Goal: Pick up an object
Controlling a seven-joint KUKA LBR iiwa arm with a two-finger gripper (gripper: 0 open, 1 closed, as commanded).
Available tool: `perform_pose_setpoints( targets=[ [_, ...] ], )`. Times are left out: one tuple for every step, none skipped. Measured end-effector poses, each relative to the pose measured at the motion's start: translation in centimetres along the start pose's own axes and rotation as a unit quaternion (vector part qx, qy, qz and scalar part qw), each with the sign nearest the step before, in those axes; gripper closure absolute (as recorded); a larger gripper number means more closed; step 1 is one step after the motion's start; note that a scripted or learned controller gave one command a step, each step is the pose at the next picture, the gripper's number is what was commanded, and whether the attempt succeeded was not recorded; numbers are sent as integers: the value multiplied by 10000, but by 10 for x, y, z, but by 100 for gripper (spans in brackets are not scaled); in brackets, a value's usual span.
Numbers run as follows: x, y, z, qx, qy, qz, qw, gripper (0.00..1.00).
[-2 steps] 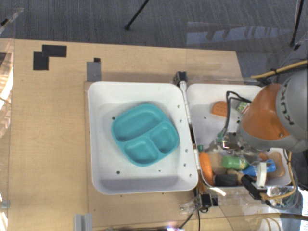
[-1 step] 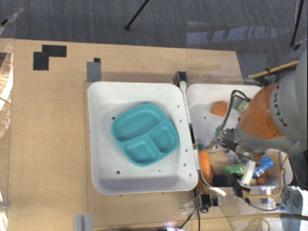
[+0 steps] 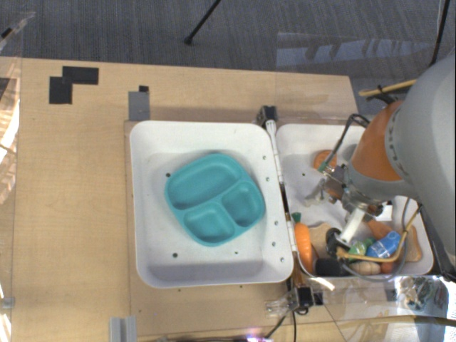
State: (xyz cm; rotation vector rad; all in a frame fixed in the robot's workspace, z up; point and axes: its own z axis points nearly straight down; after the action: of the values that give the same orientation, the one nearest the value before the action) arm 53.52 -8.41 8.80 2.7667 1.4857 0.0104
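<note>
I see a pale wooden bench with black tape marks near its far left corner, and grey carpet behind it. The left bin is white, shallow and smooth. In it lies a blue-green plate with three dips. The right bin holds the small things. An orange carrot lies along that bin's left wall, its long side running from the far side to the near side. The tool hangs over the middle of this bin, just past the carrot, and I cannot tell if it is open or closed. A green thing and a blue thing sit in the near right corner. The grey arm has an orange band.
</note>
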Motion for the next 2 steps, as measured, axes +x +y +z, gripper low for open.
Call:
perform_pose_setpoints(
  targets=[
    [28,52,2,-10,-9,-18,10000,0],
    [45,99,3,10,-22,583,9983,0]
  ],
)
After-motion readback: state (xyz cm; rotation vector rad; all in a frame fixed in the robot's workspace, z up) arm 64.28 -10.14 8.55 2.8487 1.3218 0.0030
